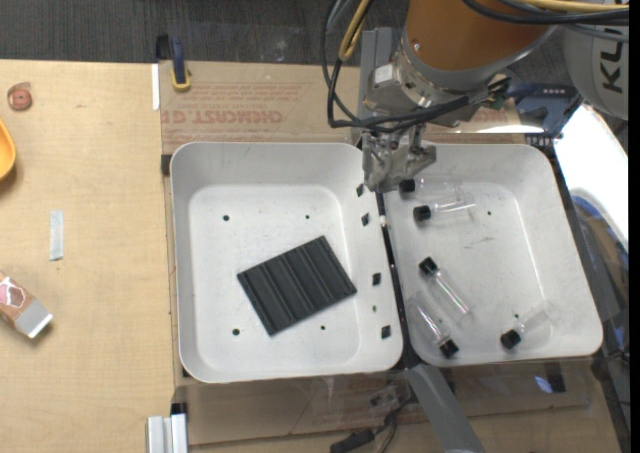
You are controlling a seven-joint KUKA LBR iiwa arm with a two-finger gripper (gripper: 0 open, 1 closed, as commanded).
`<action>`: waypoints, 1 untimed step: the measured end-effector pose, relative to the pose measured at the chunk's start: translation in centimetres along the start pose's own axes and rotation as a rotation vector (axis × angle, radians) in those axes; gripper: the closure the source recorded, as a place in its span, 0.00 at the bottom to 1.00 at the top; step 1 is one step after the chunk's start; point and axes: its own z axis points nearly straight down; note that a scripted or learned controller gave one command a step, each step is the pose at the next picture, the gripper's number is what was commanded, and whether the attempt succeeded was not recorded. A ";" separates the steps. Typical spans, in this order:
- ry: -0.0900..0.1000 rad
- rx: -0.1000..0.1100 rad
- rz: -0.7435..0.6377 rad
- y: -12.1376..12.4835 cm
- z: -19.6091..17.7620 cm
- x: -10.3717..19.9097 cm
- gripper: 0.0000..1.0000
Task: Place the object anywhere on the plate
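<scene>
Several clear black-capped vials in right bin; jaws state unclear.

Two white bins side by side on the counter: left bin with a dark ribbed plate lying flat and askew near its middle, right bin with several clear tubes with black caps scattered apart across its floor. Hand low at the far left corner of the right bin, just beside the divide between bins, close above one capped tube. Fingers too blurred to judge.
</scene>
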 end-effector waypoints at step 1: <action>0.000 -0.001 -0.423 -0.3 0.0 2.8 1.00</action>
